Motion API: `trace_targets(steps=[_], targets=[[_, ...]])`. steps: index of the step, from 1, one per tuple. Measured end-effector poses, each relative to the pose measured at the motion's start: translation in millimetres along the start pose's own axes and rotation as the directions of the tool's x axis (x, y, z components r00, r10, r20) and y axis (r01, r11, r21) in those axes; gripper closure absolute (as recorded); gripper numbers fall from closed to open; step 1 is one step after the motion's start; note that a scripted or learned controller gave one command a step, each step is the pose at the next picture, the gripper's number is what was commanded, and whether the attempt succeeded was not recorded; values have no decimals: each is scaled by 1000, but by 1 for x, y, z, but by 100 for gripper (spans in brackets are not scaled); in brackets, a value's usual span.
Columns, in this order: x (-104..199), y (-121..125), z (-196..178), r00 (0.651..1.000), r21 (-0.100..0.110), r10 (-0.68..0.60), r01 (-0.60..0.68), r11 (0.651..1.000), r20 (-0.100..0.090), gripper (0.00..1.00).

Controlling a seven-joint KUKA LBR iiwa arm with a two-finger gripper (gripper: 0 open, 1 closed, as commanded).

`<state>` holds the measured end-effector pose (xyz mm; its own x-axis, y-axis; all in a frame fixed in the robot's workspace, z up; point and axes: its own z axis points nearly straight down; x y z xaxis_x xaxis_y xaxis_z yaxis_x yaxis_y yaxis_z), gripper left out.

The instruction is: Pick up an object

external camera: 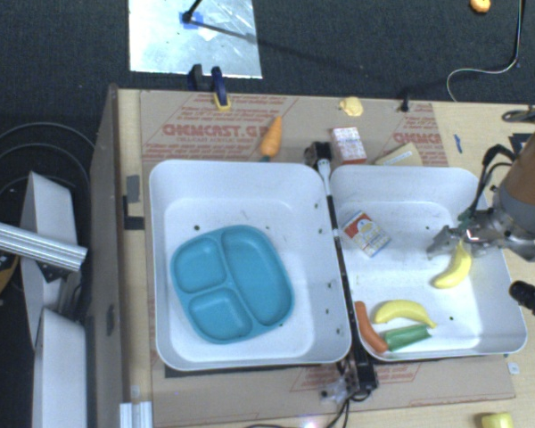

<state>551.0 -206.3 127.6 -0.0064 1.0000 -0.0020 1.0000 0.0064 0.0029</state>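
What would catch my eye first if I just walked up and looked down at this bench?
Probably the big blue divided plate, lying alone in the left bin. Next, the bright toy food in the right bin: a yellow banana at the gripper near the bin's right side, another banana with a green vegetable and an orange carrot along the front edge, and a small red and white carton near the middle.

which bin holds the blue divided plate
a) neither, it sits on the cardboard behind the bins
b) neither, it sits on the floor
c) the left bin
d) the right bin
c: the blue divided plate lies flat inside the left bin, while the right bin holds two bananas, a small carton, and a carrot beside a green piece.
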Motion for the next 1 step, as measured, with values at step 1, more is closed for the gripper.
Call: trace_targets(steps=[1], targets=[[0, 22, 23, 1000, -1, 0, 0, 1000, -1, 0]])
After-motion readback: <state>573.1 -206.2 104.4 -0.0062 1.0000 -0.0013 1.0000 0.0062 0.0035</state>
